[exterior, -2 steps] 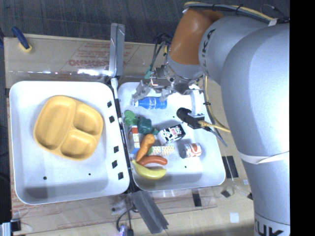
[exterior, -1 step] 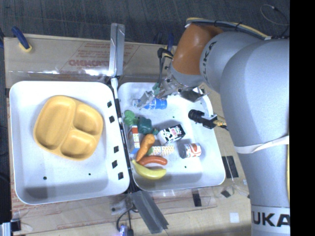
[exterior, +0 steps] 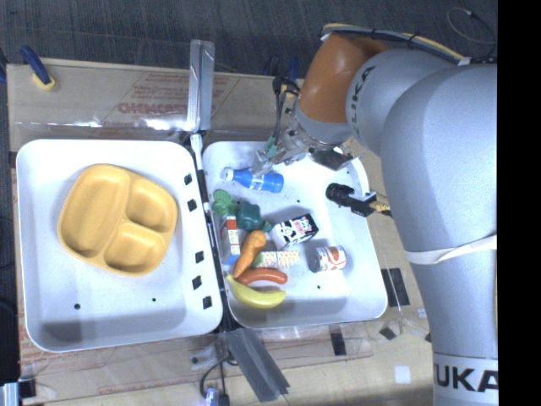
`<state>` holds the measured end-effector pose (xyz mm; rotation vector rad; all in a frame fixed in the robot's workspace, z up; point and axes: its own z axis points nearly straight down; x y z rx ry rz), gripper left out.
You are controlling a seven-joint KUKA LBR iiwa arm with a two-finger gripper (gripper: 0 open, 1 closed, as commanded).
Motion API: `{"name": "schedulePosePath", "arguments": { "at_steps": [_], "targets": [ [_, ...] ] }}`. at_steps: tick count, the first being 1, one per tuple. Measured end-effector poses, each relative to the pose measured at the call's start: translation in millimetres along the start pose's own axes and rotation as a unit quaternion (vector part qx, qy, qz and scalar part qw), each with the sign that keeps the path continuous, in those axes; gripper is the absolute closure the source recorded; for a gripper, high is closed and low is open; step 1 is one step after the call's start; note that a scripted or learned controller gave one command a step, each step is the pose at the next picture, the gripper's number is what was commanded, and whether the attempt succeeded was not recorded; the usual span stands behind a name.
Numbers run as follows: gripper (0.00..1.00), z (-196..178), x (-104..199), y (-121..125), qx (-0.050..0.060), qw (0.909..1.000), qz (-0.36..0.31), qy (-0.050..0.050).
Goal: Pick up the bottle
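Here the blue bottle (exterior: 256,179) lies just below the fingers (exterior: 272,152).

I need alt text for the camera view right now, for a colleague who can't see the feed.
Seen from above, the grey arm's gripper hangs just over a blue bottle lying on its side at the far end of the right bin. Nearer in that bin lie a carrot, banana, can and other small toys. The left bin holds a yellow divided tray.
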<state>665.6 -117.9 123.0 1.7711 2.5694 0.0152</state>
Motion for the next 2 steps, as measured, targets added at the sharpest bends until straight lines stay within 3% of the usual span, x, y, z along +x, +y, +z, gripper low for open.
{"name": "schedulePosePath", "arguments": {
  "at_steps": [1,2],
  "targets": [
    [0.00,1,0,-1,0.001,1.0000,0.000,0.000],
    [0.00,34,24,-23,0.014,0.9993,0.034,0.007]
  ]
}}
